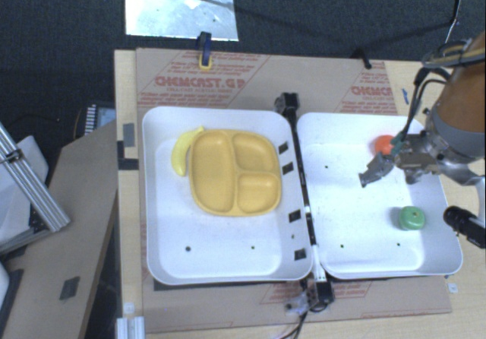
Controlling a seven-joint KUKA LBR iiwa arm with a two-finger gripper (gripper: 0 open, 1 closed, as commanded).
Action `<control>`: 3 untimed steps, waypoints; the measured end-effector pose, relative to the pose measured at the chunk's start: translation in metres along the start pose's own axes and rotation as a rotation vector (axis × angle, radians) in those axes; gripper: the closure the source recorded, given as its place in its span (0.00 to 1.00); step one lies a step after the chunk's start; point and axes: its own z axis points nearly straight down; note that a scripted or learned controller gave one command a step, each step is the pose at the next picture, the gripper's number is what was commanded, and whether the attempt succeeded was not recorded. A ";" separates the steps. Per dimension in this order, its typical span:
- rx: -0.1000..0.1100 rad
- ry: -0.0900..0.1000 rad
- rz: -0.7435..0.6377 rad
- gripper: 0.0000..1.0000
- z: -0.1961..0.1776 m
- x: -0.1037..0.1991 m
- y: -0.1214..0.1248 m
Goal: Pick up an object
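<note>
Reaching in from the right of the camera view, the grey arm [463, 121] with its orange band hangs over the right bin [364, 250]; its hand [377, 172] sits low above the bin's upper middle, dark fingers pointing left and down; whether they are spread or closed I cannot tell — the angle hides the gap, and nothing visible lies between them. Just behind the hand, touching or nearly touching its wrist side, an orange object [383, 144] peeks out, partly covered by the hand's body; a green round object [411, 217] rests on the bin floor nearer the front right corner, apart from the hand.

The left bin [220, 254] carries a yellow divided tray [234, 172] with three compartments, lying flat in the bin's upper half; a yellow banana [181, 151] curves along the tray's left edge, touching it. Both bins stand side by side on a brown cardboard sheet [250, 75] with red lettering that covers the bench; a dark strip with clips [298, 178] runs between them — from back edge to front.
</note>
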 end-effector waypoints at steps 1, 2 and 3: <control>-0.011 -0.001 -0.002 0.00 -0.005 0.000 0.002; -0.006 -0.001 0.001 0.00 0.052 -0.003 0.011; -0.005 0.000 0.001 0.00 0.096 0.002 0.014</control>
